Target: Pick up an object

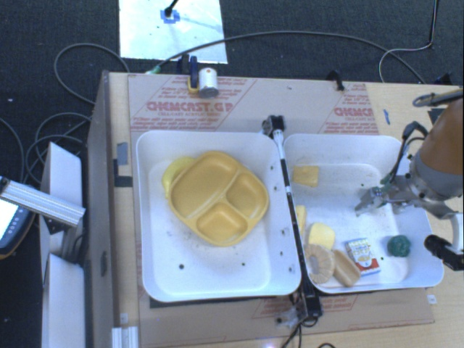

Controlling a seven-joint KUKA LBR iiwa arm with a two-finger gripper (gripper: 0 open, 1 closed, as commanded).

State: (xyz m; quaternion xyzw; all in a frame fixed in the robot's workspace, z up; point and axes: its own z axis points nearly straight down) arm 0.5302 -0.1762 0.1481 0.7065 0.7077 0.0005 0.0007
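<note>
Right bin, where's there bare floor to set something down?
In the right bin, the middle is bare, bordered by the yellow block at upper left, the gripper at right and the small box below. The front edge is crowded: yellow pieces, round cracker, box, green ball.

We look down on a dark, speckled carpet floor (304, 6) that surrounds the bench on the upper and left sides. A pale square sheet (172, 19) lies on the carpet above the bench, with a small blue mark on it. Thin cables (72, 71) loop across the floor at the left and along the top. The bench top is a tan board (239, 100) printed with reddish lettering. At the far left we see a white panel (64, 194) and a metal rail (43, 201). Lighting is even and soft.
</note>
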